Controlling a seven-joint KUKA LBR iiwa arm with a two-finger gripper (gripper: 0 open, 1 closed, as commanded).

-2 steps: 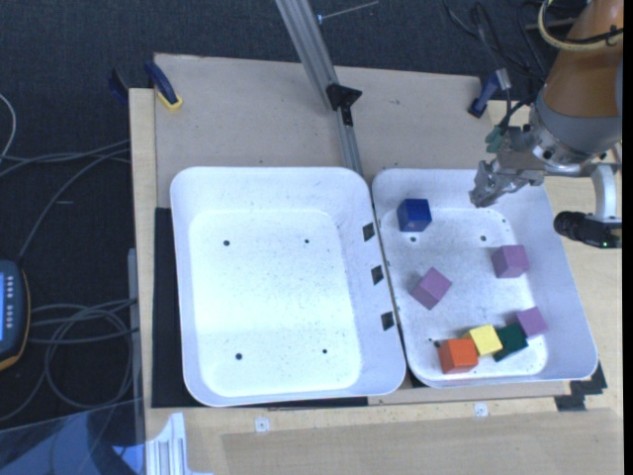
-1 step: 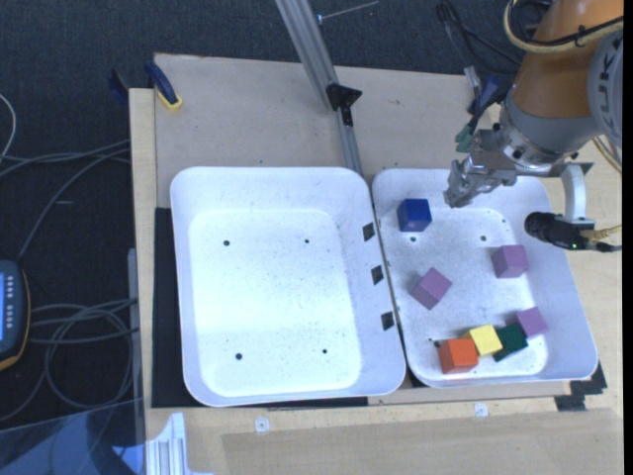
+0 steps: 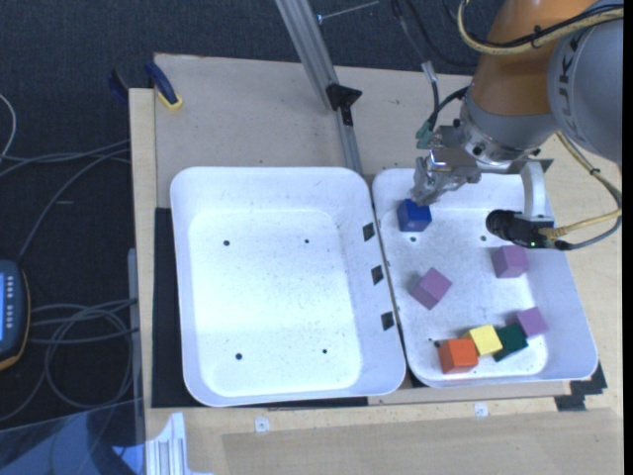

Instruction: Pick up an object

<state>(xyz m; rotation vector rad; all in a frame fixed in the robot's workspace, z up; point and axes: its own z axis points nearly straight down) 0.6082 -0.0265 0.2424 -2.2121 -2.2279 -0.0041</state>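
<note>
**Gripper low over blue block in right bin**

Far left, off the bench: loose grey cables (image 3: 59, 156) on dark carpet, plus a dark device with blue buttons (image 3: 10, 310) at the frame edge. On the bench's upper left corner, a blue-and-yellow clamp (image 3: 163, 85). Next, the left white bin (image 3: 183, 265), speckled, with four small dark dots on its floor. Above it, a slanted grey metal rail (image 3: 312, 43) ending in a black bracket (image 3: 343, 97) near the gap between bins. Along that gap, three small black clips (image 3: 377, 273).

In the right white bin (image 3: 564, 305), starting from its upper left: blue block (image 3: 414, 216), tilted slightly, directly beneath the gripper (image 3: 431, 181), apparently touching or just under the fingertips. Fingers pointing down at the block; whether parted or closed, cannot tell, and no block visibly between them. Lower, near the bin's middle, a purple block (image 3: 431, 288). Along the near edge, a cluster touching side by side: orange block (image 3: 458, 354), yellow block (image 3: 486, 340), green block (image 3: 511, 339), then a small purple block (image 3: 532, 321) just beside. Higher right, another purple block (image 3: 510, 261), just below a black cylindrical fitting (image 3: 510, 228) on the arm. Upper right: orange band (image 3: 529, 28) above the grey wrist (image 3: 499, 132).
</note>
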